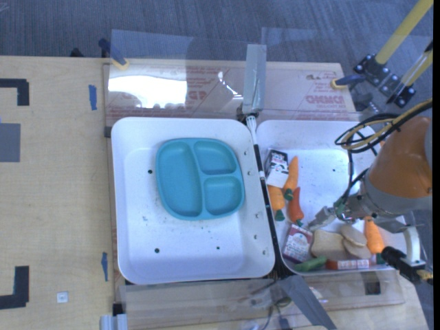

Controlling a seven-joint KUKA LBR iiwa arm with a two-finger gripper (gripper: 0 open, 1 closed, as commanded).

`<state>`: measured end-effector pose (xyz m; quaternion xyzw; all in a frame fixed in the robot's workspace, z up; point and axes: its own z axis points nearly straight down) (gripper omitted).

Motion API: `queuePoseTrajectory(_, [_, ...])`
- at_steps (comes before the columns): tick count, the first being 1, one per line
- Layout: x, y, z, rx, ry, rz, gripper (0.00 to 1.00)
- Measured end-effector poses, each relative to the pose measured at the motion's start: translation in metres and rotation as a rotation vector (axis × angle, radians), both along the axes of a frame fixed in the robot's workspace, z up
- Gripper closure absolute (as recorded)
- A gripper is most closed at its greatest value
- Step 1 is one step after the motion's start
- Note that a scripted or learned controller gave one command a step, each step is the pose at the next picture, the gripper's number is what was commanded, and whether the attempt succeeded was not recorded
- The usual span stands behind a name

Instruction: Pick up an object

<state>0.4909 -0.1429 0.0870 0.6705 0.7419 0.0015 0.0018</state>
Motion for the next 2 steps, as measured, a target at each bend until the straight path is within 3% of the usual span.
queuePoseTrajectory(1, [0.058, 0.042, 0.026, 0.001, 0.002, -0.098, 0.0])
queuePoseTrajectory(2, [0.119, 0.046, 0.0, 0.0, 0.0, -0.139, 0.0])
